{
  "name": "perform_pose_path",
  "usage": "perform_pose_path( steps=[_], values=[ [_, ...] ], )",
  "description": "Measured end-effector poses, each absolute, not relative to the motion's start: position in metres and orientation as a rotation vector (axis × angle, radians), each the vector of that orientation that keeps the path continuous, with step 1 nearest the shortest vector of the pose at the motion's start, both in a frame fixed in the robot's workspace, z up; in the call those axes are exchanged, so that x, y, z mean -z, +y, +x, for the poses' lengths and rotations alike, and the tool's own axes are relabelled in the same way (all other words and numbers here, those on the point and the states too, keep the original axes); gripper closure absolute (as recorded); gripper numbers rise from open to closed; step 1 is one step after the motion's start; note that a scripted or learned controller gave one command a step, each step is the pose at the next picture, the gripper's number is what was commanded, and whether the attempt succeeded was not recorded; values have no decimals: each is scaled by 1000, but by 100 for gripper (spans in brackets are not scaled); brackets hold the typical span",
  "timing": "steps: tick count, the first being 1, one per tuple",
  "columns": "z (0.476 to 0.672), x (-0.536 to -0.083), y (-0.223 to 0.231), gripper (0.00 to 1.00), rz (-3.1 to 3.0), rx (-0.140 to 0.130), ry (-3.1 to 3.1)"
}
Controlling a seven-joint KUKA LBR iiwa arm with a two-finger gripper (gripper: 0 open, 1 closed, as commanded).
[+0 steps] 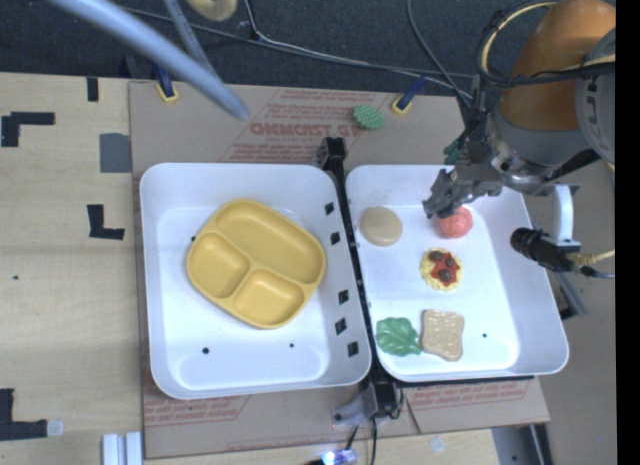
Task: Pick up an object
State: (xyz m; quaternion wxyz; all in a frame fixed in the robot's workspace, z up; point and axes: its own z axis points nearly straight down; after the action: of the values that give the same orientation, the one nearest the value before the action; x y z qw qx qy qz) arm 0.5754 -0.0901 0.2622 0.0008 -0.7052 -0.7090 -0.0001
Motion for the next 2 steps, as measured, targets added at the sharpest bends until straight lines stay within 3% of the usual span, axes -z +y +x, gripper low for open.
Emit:
perform_pose_path(
  steps=[2],
  values=[
    [559, -240, 10, 100, -2214, -3, -2225]
  ],
)
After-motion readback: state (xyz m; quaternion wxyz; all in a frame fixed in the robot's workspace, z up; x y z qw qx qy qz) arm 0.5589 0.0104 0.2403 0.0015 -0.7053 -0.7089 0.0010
